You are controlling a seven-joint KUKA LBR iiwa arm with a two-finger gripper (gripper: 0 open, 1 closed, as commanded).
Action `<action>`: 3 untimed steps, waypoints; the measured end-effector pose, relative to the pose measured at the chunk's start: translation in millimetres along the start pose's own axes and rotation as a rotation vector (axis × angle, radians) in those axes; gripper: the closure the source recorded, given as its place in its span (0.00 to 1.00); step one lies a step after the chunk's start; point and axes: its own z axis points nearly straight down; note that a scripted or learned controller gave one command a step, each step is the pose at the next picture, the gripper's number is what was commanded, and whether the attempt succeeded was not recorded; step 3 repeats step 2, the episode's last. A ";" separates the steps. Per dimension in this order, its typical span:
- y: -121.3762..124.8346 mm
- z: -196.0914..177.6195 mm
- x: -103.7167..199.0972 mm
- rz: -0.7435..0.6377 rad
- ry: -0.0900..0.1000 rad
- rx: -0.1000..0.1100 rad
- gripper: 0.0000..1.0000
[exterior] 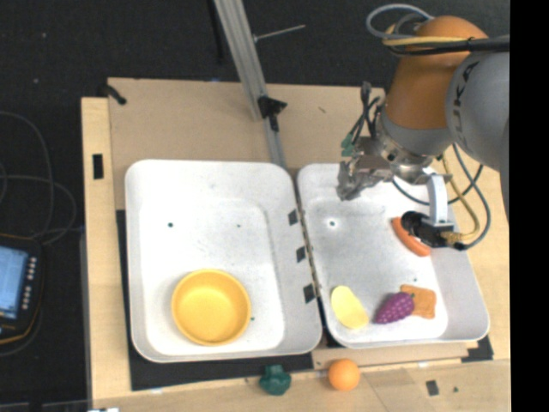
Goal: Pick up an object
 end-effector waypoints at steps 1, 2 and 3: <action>-25.0 7.0 45.0 0.005 -0.001 0.001 1.00; -44.1 15.3 95.5 0.001 -0.001 0.003 1.00; -44.1 15.3 95.5 0.001 -0.001 0.003 1.00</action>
